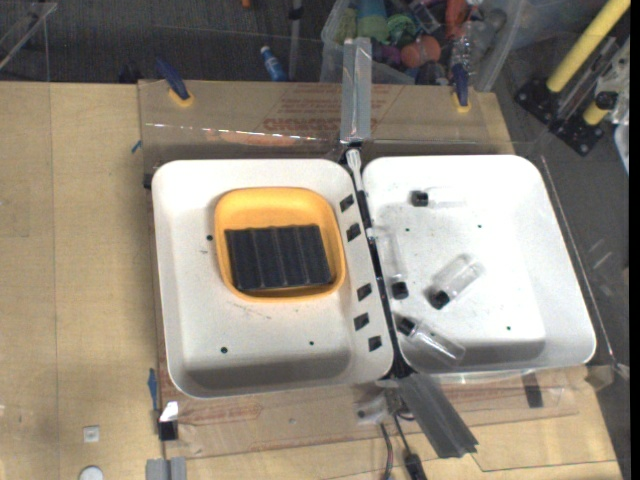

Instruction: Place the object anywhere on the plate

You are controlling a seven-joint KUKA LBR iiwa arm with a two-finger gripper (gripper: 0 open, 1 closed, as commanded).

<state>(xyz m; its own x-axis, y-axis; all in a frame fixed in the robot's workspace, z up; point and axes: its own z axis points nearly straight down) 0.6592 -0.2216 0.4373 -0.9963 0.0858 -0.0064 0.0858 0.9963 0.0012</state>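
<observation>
Two white bins side by side on the wooden bench (70,268), that's my whole world right now. How wide my jaws are, I honestly can't tell from this.

Nearest the front, in the right bin (520,218), a little clear tube (430,342) lies tilted in the near-left corner, tight against the divider. A bit further back is another clear tube with a dark cap (452,279), lying at a slant out on the bin floor, well apart from the walls. A third clear one (392,264) sits right along the divider (362,230), which has a row of black tabs down it. Way at the back of that bin there's a small black bit (419,199), too small to say what it is.

Over in the left bin (190,348), the yellow plate (235,213) sits about mid-bin, toward the back. A black ribbed block (278,257) lies flat on it, fully inside the rim and covering most of the middle.

Behind the bins, a clear sheet (250,118) is held down by two blue clamps (177,89), and past that is a tub of colourful toys (420,13) on the floor.
</observation>
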